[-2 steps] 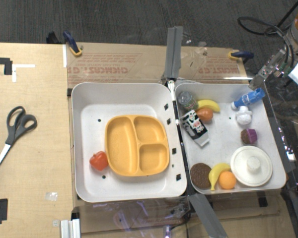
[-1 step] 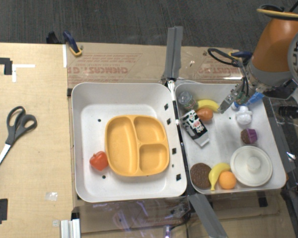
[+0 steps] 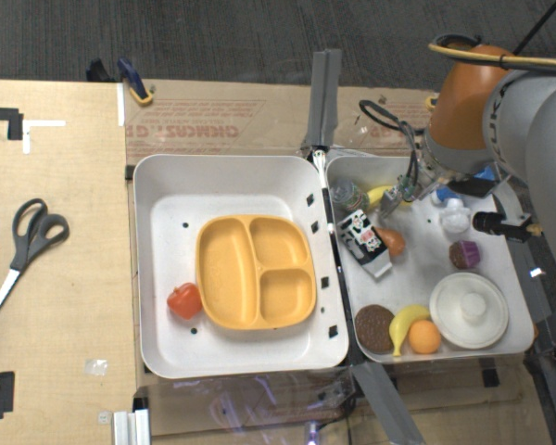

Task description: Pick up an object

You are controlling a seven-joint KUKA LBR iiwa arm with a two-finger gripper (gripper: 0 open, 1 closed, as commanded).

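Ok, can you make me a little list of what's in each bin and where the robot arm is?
left bin: yellow tray with three sections, red pepper beside its left edge
right bin: white bowl, banana, orange, brown cookie, purple piece
arm: over the right bin's back part
gripper: low at the back left of the right bin
outside bins: scissors on the bench at left

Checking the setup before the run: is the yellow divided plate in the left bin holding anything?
Empty. All three compartments of the yellow divided plate show bare yellow plastic; the red strawberry-like toy lies beside it on the bin floor.
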